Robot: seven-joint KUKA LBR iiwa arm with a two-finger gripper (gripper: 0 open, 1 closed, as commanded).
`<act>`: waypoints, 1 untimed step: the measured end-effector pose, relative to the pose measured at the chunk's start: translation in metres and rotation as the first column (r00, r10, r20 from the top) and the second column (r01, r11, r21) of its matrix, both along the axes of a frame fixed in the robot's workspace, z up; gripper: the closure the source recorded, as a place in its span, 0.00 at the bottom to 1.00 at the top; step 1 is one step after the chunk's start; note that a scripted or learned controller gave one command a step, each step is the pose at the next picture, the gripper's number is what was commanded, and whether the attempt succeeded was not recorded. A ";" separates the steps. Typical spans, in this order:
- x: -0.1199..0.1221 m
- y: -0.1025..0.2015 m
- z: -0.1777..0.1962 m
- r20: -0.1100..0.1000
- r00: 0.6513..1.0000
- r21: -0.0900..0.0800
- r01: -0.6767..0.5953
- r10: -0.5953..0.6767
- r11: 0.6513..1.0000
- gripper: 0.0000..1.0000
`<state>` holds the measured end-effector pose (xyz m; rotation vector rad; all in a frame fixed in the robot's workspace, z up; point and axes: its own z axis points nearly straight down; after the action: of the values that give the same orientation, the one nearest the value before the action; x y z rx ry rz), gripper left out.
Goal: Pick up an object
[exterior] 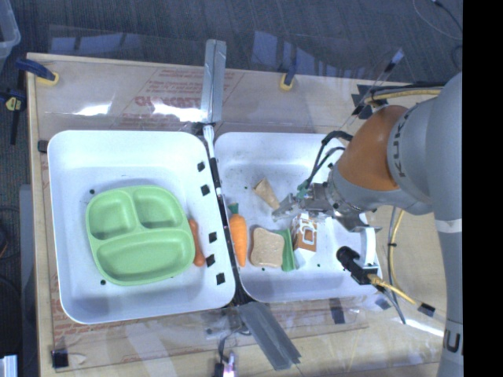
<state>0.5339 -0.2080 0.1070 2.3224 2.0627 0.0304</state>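
Fingers (302,207) low in right bin (259,151), aperture and any hold unreadable; small orange-white packet (306,234) lies just below them, long axis running away from them.

The grey arm (428,151) carries dark block lettering on its casing just right of the orange band (376,149); the letters run sideways and only a "KU" can be made out at the frame's edge. The clear plastic sheet (169,93) behind the two bins shows red print, seen upside down and washed out by glare, too faint to read. A small packet (306,233) in the right bin (271,151) bears orange-brown markings, too small to read.
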 end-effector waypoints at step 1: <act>0.003 -0.003 0.013 0.006 1.000 -0.007 -0.003 0.003 1.000 1.00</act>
<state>0.5367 -0.2114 0.1201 2.3130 2.0599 0.0302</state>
